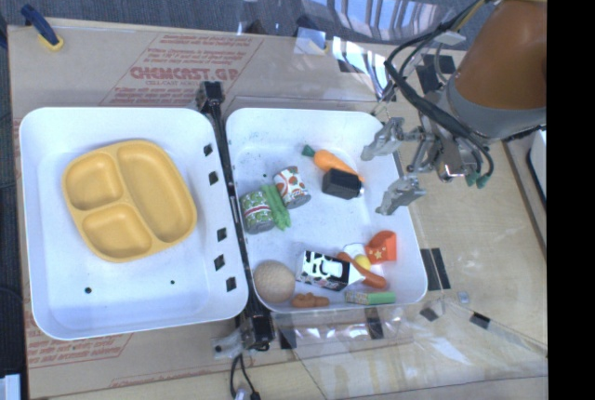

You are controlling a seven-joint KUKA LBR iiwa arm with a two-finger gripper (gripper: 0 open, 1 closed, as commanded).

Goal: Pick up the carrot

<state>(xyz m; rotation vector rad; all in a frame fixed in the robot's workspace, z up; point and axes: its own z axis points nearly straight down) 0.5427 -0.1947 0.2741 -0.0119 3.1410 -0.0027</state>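
Note:
The carrot, orange with a green top at its left end, lies in the upper middle of the right bin. A black block touches its lower right side. My gripper hovers over the bin's right edge, just right of the carrot and the block. It is open, its two grey fingers spread apart with nothing between them.
The right bin also holds two small cans with a green piece. Along its front sit a cow-patterned box, a red piece, a beige ball and small orange bits. A yellow divided plate fills the left bin.

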